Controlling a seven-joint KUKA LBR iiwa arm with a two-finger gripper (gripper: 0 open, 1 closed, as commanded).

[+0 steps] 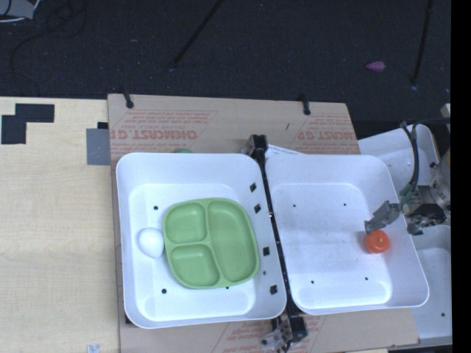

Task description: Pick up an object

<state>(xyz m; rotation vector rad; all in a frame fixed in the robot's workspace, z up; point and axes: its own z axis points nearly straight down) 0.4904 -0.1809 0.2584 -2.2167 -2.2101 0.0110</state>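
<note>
A small orange round object lies in the right bin, close to its right wall. My gripper hangs over that bin's right edge, just above and to the right of the orange object. It is open, with one grey finger near the object and the other toward the rim. Nothing sits between the fingers. In the left bin a green divided plate lies flat, and a white egg-shaped object rests against its left side.
The two bins meet at a black clamp strip down the middle. They rest on a cardboard sheet over a wooden bench. Cables and the arm's wrist crowd the area right of the right bin.
</note>
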